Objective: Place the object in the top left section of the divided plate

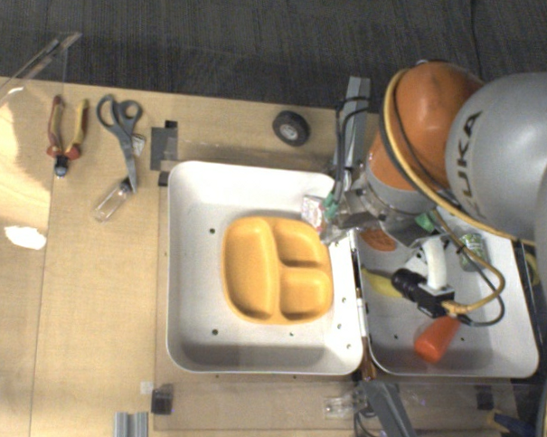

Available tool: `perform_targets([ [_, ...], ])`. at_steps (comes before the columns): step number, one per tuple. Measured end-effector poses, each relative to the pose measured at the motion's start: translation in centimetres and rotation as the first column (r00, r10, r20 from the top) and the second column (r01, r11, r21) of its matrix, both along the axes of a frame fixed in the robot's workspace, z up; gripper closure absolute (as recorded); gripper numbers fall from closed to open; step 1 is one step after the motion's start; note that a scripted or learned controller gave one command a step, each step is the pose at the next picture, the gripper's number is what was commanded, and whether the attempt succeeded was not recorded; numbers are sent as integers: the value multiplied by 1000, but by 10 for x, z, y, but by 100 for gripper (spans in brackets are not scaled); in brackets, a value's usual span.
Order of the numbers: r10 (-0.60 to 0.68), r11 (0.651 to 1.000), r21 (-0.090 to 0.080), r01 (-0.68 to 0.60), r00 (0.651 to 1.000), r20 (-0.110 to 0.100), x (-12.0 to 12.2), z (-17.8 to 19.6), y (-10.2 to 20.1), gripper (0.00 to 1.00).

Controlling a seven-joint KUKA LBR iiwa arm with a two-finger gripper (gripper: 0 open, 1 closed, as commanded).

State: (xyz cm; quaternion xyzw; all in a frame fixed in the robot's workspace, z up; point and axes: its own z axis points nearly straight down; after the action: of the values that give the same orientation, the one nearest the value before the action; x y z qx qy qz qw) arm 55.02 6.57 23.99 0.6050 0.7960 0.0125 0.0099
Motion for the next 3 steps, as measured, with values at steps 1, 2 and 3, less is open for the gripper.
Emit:
perform_targets([
  [1, 0, 1000, 0, 0, 1000, 0, 0, 0, 0, 0],
  [2, 4, 1000, 1, -4, 1000, 5, 2, 11, 1, 100],
  [3, 4, 1000, 1, -4, 1000, 5, 2, 11, 1, 0],
])
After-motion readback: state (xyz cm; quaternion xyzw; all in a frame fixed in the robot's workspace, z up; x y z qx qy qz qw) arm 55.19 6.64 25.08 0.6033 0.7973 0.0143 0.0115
